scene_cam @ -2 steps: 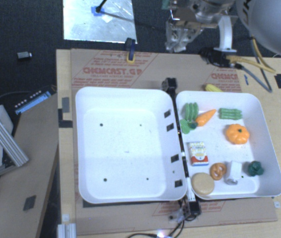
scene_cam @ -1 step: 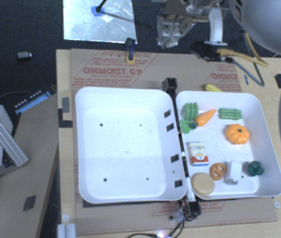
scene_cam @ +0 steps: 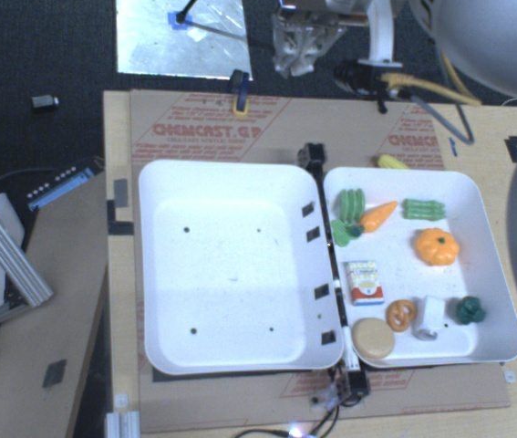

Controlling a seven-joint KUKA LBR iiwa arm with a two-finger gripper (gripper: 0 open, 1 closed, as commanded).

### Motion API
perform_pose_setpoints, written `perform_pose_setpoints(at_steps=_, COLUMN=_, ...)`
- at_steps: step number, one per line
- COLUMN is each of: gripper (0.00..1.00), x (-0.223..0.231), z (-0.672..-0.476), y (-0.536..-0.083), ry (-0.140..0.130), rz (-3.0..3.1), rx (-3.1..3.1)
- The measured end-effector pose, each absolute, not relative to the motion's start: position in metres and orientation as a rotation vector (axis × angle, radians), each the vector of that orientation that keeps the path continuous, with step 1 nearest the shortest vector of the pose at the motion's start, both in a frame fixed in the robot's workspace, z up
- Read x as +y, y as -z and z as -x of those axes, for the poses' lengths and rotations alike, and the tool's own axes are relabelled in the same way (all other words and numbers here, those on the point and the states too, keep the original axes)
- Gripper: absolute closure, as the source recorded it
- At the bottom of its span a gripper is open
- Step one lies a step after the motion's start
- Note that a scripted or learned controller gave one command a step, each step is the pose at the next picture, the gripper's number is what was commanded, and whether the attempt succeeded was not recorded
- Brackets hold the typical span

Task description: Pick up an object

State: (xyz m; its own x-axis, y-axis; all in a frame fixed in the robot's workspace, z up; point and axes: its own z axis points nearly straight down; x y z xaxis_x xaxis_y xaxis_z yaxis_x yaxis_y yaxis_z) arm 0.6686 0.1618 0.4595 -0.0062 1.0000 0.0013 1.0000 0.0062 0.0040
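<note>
Bench (scene_cam: 194,121) below; gripper (scene_cam: 299,48) high above bins, touching nothing; finger spread impossible to tell, blurred.

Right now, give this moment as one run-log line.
gripper: raised beyond bins, holding nothing | right bin: pumpkin, carrot, pretzel untouched

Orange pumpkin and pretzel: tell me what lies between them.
In the camera view, bare white bin floor separates the orange pumpkin from the pretzel; nothing lies between.

gripper (scene_cam: 299,48) high above bench, toy foods in right bin (scene_cam: 491,235)
</note>
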Motion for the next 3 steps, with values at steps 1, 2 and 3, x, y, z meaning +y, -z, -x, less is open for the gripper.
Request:
perform_pose_setpoints(at_steps=1, gripper=1.00, x=0.178, z=-0.669, y=-0.475, ry=-0.005, rz=-2.214, rx=2.226)
perform_pose_setpoints(at_steps=2, gripper=1.00, x=0.204, z=-0.668, y=-0.488, ry=-0.006, rz=-2.214, rx=2.226)
perform_pose_setpoints(at_steps=3, gripper=1.00, x=0.227, z=-0.668, y=-0.502, ry=-0.006, rz=-2.215, rx=2.225)
